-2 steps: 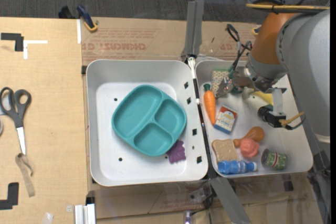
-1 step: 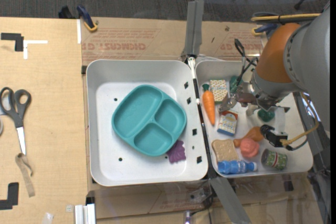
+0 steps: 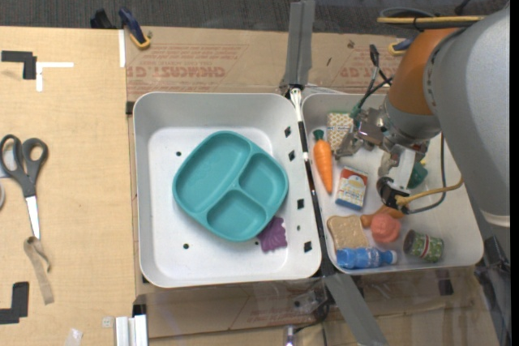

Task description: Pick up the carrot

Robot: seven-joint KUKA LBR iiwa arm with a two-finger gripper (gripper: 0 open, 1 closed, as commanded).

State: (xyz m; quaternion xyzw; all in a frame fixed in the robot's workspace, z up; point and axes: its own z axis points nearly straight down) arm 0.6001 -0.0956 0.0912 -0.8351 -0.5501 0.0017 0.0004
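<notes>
Orange carrot (image 3: pixel 323 164) lies in the right bin (image 3: pixel 464 211), just to the left of the tool (image 3: pixel 388 148), against the bin's left wall. A grab could slip because the wall and a small carton (image 3: pixel 351 189) crowd it. How far the tool is spread cannot be told.

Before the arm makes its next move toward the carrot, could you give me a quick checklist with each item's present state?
1. Carrot visible in the right bin, near its left wall: ok.
2. Carrot top unobstructed: ok.
3. Room beside it: small carton lies close on its right: not ok.
4. Gripper above carrot: not ok, it sits further right.
5. Gripper finger state: cannot tell.
6. Carrot held: not ok, it lies in the bin.
</notes>
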